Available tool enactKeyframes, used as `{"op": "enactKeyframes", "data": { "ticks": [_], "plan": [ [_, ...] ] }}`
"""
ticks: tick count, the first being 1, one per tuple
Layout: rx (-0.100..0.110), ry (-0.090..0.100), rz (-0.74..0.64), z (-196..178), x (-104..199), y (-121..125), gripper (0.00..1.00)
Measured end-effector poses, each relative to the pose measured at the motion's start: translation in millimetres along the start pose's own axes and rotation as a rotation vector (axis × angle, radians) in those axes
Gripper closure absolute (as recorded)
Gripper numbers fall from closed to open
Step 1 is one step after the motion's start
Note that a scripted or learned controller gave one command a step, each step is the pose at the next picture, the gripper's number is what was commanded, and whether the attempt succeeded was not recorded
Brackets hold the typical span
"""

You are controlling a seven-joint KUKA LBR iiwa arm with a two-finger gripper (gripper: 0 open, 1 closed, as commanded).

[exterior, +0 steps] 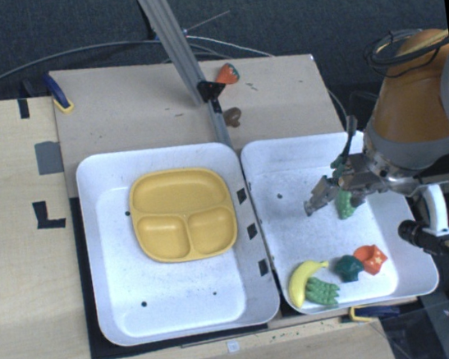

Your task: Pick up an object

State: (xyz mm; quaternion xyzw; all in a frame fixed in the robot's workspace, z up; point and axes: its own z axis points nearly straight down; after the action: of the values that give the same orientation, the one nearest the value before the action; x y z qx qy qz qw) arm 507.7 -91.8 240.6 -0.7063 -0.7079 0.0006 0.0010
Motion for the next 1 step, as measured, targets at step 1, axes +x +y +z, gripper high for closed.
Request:
{"op": "enactKeyframes", "data": {
  "ticks": [1],
  "plan": [
    [0.0,0.0,0.0,0.0,-0.2,0.0,0.0]
  ]
}}
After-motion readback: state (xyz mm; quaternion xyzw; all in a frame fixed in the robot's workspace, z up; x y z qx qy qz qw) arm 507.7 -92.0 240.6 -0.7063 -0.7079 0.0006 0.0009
